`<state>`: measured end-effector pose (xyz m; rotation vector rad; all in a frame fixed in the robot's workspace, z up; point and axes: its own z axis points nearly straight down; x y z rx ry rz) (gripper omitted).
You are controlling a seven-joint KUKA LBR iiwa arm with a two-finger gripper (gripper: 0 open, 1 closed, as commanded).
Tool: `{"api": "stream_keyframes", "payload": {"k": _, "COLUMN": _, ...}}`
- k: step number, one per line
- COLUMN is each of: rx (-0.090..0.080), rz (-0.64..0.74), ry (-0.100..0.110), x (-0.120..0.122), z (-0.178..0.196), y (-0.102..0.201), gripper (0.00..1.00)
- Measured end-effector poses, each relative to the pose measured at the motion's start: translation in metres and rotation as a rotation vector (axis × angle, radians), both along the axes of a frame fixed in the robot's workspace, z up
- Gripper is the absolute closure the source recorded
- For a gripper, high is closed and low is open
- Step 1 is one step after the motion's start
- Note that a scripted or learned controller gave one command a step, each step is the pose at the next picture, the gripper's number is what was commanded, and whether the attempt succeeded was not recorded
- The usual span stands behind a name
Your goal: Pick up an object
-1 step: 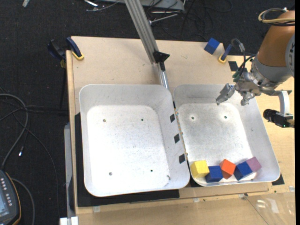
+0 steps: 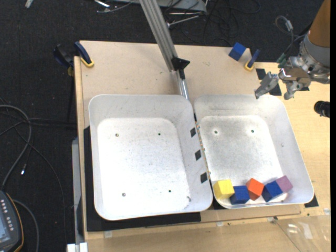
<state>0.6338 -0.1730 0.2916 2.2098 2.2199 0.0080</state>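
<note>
Gripper (image 2: pixel 276 87) up at the top-right, over the far rim of the right bin (image 2: pixel 294 140), fingers spread, nothing between them. Parked high and off to the side, probably a staging pose before descent. Targets all bunched along the near wall of the right bin: yellow cube (image 2: pixel 223 188), blue cube (image 2: pixel 240 194) touching it, orange cube (image 2: pixel 255 188), second blue cube (image 2: pixel 272 190), purple cube (image 2: pixel 284 183) at the corner end. Packed in a row against the wall, likely slid there on the bin's curved floor. Tight spacing leaves little finger clearance between neighbours; yellow at the open end looks the easiest grab, free side facing the bin centre. Left bin (image 2: pixel 105 140) next door as the likely drop side. Stray blue block (image 2: pixel 238 51) sitting on the bench beyond the bins, well apart from the rest. Pick not yet started.
</note>
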Motion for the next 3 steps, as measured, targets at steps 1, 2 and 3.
{"api": "stream_keyframes", "payload": {"k": 1, "rx": 0.003, "rz": 0.002, "ry": 0.007, "x": 0.013, "z": 0.003, "y": 0.043, "gripper": 0.0}}
{"api": "stream_keyframes", "payload": {"k": 2, "rx": 0.006, "rz": 0.002, "ry": 0.019, "x": 0.003, "z": -0.08, "y": 0.086, "gripper": 0.0}}
{"api": "stream_keyframes", "payload": {"k": 3, "rx": 0.003, "rz": -0.007, "ry": 0.01, "x": -0.059, "z": -0.037, "y": 0.075, "gripper": 0.0}}
